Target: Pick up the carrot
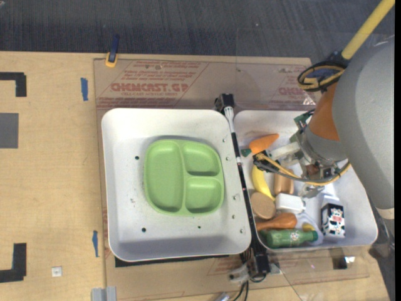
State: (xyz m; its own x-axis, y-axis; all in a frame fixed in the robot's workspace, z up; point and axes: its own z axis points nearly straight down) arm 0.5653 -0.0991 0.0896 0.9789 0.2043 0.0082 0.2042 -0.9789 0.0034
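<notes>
On the left, the shallow white plastic bin (119, 168) carries a light green divided plate (185, 176) and nothing that bears on the grasp. Its right wall meets the second white bin (360, 231), and this one is crowded.

At the right bin's upper left lies the orange tapered carrot (263, 143), tilted, apart from the pile below it. Just under it runs a yellow banana (260, 180), then a tan rounded food piece (263, 207), a reddish-orange sausage-like piece (283, 221) and a green bottle lying on its side (289, 236) along the near wall. A small white block (290, 202) and a black-and-white patterned carton (334, 221) sit further right.

The grey arm's gripper (307, 171) hangs over the middle of this bin, right of the carrot and nearer the banana and white block. Loose yellow and black cables hide the tip, so I cannot tell how it is set.

The risk, as I judge it: a descent from this spot would land on the clutter, not the carrot. The carrot's closeness to the bin wall may also block one side of a grasp, and the other orange piece could be mistaken for the target.
</notes>
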